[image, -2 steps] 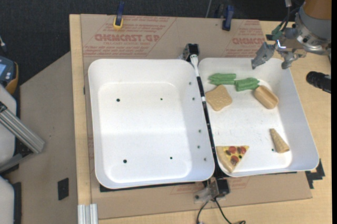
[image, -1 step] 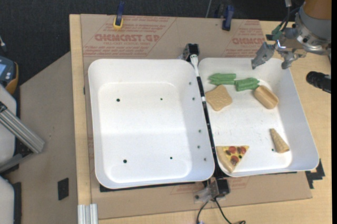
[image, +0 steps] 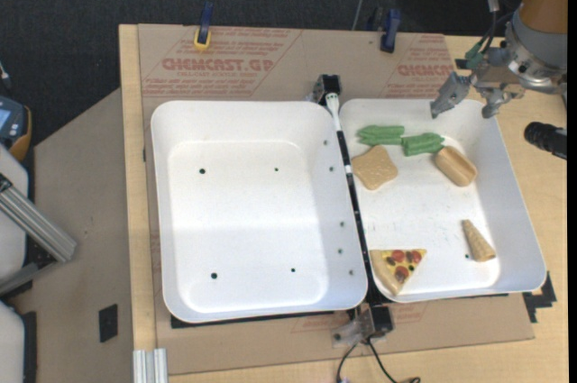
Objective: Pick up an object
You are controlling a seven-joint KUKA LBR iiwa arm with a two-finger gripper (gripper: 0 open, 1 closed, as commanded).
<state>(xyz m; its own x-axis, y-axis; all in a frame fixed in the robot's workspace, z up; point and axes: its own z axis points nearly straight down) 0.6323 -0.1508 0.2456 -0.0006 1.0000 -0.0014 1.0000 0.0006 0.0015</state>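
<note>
Objects sit in right bin [image: 512, 192], all toy food. Two green pieces, bumpy pod shapes: green piece [image: 380, 134] at far-left of the bin, second green piece [image: 422, 143] just right of it, nearly end to end. Bread slice [image: 374, 167], tan, flat, squarish with rounded top, near side of the first green piece, close to the bin's left wall. Bread roll [image: 454, 165], tan, oblong, smooth, lying at a slant just right of the second green piece. Cone-like wedge [image: 478, 241], tan, tapered, well apart toward the near-right. Pizza slice [image: 399, 266], triangular, yellow with red spots, at the near-left corner by the rim.

Gripper [image: 469, 97] hangs above the bin's far edge, right of centre; the two fingers are spread apart, nothing between them. Closest items are the second green piece and bread roll, both nearer to the camera than the fingertips and not touching them.

Left bin [image: 171, 192]: shallow white plastic, rounded corners, small dark dots on the floor. Both bins rest on a brown cardboard sheet [image: 270, 57] with red print, held by clamps [image: 204, 28] at the far edge.
</note>
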